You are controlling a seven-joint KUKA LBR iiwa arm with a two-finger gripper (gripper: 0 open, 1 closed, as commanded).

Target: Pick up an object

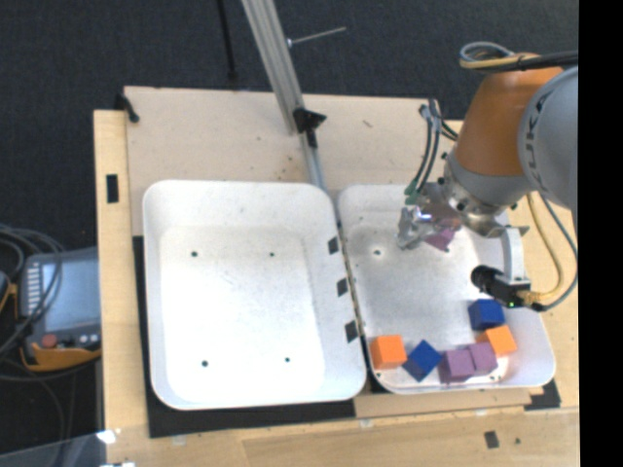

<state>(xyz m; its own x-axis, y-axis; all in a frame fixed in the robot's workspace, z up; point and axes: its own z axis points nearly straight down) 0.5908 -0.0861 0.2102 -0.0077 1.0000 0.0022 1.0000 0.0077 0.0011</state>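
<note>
Aluminium pole (275, 52), handheld pendant (60, 305) (left edge)

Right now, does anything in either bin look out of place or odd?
One purple block sits at the claw near the right bin's far end, apart from the other blocks clustered along the near edge. Nothing looks spilled or damaged.

one fixed camera looks down at a slant on both white bins (243, 197) from overhead.
</note>
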